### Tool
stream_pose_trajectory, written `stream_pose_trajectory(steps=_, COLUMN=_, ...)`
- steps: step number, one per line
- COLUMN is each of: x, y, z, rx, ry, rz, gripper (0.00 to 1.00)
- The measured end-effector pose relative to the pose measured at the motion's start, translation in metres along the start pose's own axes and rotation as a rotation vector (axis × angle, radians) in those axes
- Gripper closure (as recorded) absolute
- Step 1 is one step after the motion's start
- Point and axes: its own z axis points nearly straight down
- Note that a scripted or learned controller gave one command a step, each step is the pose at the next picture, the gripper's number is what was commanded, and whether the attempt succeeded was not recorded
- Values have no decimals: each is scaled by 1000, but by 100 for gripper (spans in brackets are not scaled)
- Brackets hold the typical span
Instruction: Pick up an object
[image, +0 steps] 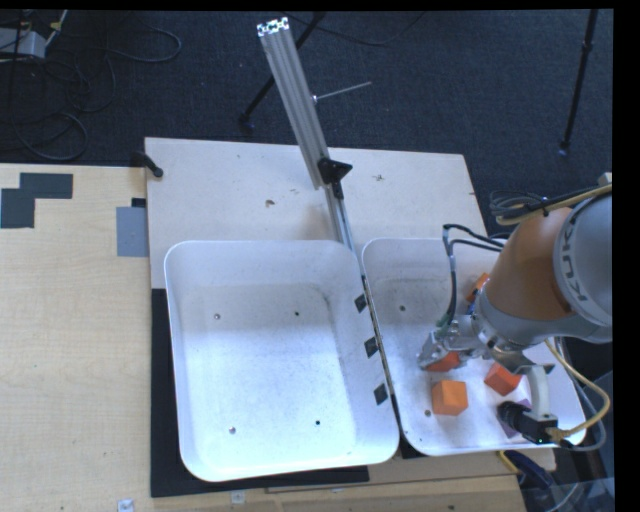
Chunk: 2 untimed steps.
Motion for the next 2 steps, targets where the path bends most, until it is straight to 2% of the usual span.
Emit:
stream_pose_trajectory(steps=1, x=-11, y=36, z=8, rx=-6, ry=-3, rz=-11, gripper=100)
stream_pose_trajectory(steps=2, x=75, y=131, z=-93, rx=-10, ry=1, rz=-16, gripper=100)
